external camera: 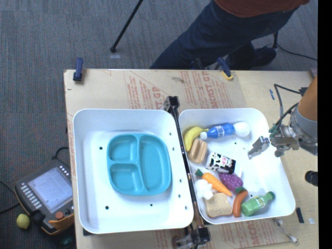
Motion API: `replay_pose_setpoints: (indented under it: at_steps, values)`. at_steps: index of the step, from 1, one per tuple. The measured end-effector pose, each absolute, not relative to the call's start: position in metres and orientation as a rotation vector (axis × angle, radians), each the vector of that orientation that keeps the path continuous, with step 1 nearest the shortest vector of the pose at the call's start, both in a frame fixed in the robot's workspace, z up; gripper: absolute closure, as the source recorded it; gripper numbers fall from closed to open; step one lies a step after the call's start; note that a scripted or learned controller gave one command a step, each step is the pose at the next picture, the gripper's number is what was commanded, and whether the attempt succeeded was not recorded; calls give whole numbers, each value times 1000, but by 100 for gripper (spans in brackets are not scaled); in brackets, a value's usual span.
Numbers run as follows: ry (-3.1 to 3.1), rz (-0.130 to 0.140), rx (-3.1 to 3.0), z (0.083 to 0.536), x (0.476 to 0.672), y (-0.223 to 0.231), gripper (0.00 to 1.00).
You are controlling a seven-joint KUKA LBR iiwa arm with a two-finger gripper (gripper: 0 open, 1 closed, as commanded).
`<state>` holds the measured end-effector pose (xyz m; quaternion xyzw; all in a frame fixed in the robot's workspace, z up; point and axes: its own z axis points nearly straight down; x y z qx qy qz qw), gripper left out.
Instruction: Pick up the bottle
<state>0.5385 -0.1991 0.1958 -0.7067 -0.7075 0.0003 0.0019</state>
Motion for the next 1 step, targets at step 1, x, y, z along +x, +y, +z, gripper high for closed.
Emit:
replay_pose_setpoints:
  at_steps: [1]
  values:
    - [-2221, 0, -2214, 206, 539, -199, 100]
